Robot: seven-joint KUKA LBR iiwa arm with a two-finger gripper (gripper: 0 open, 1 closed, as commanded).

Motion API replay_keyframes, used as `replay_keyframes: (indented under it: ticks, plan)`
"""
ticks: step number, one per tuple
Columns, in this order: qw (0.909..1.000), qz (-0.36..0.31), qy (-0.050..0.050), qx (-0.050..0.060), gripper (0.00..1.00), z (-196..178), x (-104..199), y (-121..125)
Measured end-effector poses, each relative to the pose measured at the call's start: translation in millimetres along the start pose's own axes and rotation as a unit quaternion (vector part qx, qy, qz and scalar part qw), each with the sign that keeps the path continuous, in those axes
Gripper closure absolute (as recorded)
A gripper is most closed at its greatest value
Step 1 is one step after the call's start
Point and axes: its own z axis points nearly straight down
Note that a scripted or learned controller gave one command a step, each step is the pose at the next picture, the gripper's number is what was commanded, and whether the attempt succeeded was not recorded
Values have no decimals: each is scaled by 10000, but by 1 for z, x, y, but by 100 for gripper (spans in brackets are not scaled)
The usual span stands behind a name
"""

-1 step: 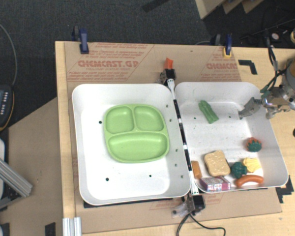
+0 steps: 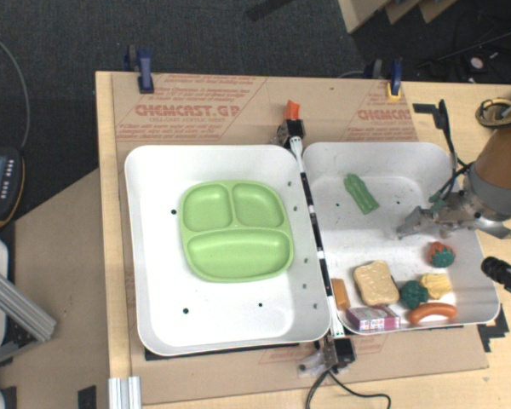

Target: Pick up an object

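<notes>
The arm reaches in from three o'clock, its end effector (image 2: 413, 224) low in the right bin (image 2: 383, 156), grip state unclear, with toy foods (image 2: 400, 292) clustered at five o'clock, perhaps candidates for picking.

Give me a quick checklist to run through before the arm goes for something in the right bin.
1. Gripper over the right white bin: ok.
2. Nothing held between its fingers: ok.
3. Nearest target, the small red and green round toy, lies apart from the gripper: ok.
4. Green stick-shaped piece lies alone, free to approach: ok.
5. Tan bread-slice toy crowded by neighbours: not ok.
6. Finger opening: cannot tell.
</notes>
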Motion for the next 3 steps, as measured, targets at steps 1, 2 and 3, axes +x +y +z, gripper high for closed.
replay_keyframes:
  ticks: [1,2,3]
  plan:
    - [10000,-2,26,16,0,10,0,-51]
    - [10000,9,-15,-2,100,0,-3,-50]
    - [10000,-25,3,5,100,11,85,-38]
